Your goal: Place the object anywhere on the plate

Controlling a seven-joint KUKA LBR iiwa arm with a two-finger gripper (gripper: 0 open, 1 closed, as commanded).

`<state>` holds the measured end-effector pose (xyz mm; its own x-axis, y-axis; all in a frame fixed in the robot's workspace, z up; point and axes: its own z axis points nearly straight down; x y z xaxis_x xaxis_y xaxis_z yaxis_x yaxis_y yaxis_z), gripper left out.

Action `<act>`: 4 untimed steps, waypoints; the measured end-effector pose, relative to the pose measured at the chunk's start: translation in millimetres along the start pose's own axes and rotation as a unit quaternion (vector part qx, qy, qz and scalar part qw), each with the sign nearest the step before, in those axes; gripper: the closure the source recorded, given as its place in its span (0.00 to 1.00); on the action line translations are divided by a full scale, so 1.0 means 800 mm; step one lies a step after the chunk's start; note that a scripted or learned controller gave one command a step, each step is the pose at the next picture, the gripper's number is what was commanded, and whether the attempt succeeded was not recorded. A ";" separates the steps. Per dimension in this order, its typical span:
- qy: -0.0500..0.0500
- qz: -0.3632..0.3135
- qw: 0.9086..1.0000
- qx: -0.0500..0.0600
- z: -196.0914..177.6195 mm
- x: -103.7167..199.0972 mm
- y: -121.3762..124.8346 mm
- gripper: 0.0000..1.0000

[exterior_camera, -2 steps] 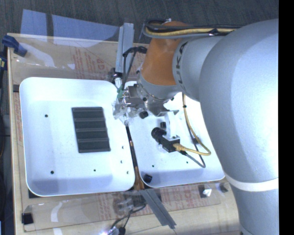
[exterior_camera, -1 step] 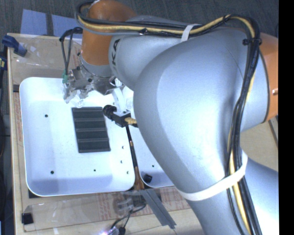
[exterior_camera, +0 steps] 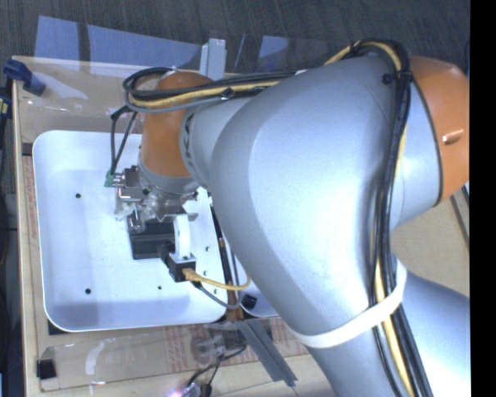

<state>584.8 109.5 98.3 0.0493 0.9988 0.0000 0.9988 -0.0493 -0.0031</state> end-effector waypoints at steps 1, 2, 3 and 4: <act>-0.001 0.049 0.999 0.003 0.010 0.088 -0.058 1.00; 0.001 -0.220 0.976 -0.002 0.006 -0.011 -0.074 1.00; 0.000 -0.038 0.999 0.000 0.009 0.046 -0.107 1.00; 0.000 0.195 0.981 0.001 0.009 0.042 -0.036 1.00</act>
<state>557.3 144.1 91.5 0.4285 0.9035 -0.0010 0.9035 -0.4285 -0.0054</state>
